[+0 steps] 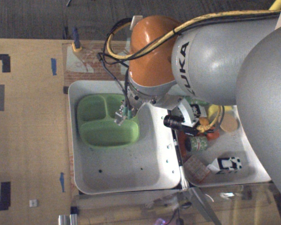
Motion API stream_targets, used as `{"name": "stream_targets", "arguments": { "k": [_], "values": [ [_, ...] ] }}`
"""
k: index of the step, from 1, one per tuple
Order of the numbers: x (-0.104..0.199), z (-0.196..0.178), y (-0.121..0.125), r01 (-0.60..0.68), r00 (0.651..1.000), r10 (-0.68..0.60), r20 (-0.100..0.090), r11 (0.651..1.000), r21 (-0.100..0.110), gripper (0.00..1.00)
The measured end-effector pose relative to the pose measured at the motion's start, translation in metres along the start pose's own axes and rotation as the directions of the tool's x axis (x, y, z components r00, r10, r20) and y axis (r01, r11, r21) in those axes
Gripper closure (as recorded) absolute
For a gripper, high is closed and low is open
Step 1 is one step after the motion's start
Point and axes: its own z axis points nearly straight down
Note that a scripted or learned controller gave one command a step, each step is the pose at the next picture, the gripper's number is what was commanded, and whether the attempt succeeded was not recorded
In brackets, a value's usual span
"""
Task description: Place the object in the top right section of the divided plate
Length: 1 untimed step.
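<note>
Where the hand [121, 116] hovers, the divided plate [105, 121] lies flat

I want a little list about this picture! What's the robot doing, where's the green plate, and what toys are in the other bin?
arm: grey KUKA arm with orange band, reaching in from the right
gripper: two-finger gripper over the plate's right edge
plate: green divided plastic plate, lying in the left white bin
right white bin: holds a small black-and-white box, a dark green can, a round tan disc and other jumbled items
bench: tan board with blue tape marks
</note>
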Motion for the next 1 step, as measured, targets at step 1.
{"name": "stream_targets", "arguments": {
  "k": [1],
  "values": [
    [-0.0172, -0.0250, -0.0510, 0.310, 0.951, -0.310, 0.001, 0.951, -0.001, 1.00]
  ]
}}
